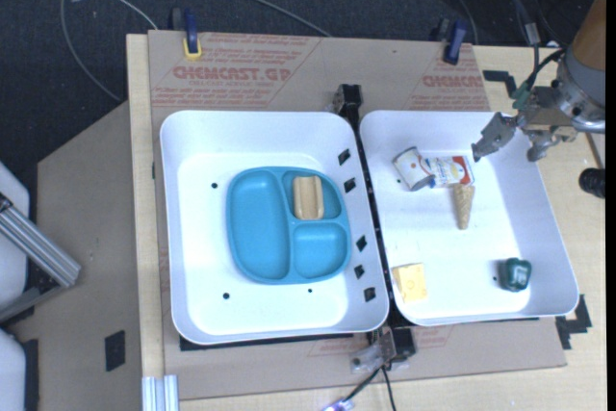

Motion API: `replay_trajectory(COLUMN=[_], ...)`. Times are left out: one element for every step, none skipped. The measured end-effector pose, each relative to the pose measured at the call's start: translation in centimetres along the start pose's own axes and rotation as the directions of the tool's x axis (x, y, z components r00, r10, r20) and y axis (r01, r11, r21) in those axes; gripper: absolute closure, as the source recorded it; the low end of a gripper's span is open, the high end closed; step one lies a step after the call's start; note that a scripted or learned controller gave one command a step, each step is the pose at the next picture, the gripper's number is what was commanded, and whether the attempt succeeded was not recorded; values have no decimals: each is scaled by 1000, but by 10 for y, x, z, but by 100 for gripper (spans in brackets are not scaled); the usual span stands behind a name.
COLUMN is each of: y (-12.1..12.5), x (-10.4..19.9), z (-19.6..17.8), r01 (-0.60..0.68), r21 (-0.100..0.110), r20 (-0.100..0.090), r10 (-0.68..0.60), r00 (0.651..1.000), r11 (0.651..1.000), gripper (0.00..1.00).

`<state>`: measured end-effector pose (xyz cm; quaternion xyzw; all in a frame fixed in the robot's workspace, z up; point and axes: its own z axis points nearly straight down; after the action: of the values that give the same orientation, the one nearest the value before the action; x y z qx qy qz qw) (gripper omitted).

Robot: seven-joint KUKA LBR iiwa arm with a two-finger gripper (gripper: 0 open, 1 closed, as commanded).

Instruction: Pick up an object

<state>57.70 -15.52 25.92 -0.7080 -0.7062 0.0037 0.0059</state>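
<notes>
The right bin (539, 207) holds a white and red packet (430, 170) near its far side. A tan cone (464, 205) lies just in front of the packet. A yellow block (410, 282) sits at the near left corner and a small green object (515, 274) at the near right. My gripper (510, 144) hovers over the far right part of this bin, to the right of the packet. It is open, with nothing between its spread fingers.
The left bin (192, 207) holds a blue divided plate (269, 236) with a tan block (307, 197) in its far right compartment. Clamps (192, 32) pin the board at the back. Cables trail across the dark floor.
</notes>
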Motion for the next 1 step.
replay_trajectory(y=[2], x=[0], z=[-7], r01=[3], r21=[-13], r20=[2], r10=[-3], r00=[1000], r11=[1000], gripper=[0])
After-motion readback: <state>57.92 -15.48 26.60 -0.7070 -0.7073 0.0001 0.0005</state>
